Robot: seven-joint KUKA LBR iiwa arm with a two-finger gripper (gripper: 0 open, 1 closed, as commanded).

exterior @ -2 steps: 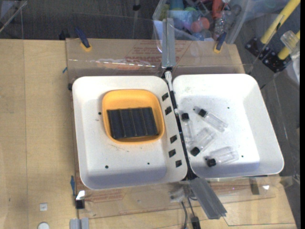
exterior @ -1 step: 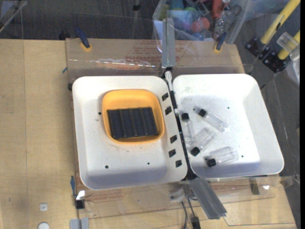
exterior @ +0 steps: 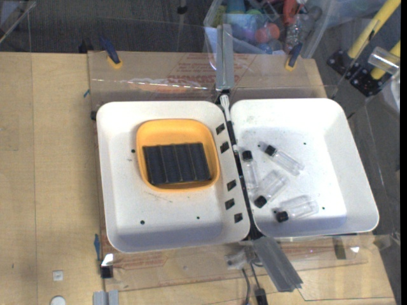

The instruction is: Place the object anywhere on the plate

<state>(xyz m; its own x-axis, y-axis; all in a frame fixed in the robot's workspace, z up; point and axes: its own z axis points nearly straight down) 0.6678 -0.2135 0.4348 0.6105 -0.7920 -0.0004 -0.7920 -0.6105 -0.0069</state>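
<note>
With the dark slatted object (exterior: 176, 163) already lying on the orange plate (exterior: 177, 129) in the left bin (exterior: 114, 170), we judge placement done; the jaws' state we cannot tell.

This looks like a robotics lab. A wooden bench (exterior: 44, 170) bears two shallow white bins (exterior: 121, 221) set side by side, held in a fixed rig with clear sheeting (exterior: 159, 75) clamped behind them. Small clear vials (exterior: 283, 161) with black caps lie in the right bin. Beyond the bench stands a clear tub (exterior: 273, 11) crammed with bright plastic test objects, and yellow-and-black equipment (exterior: 369, 43) sits at the far right.
</note>
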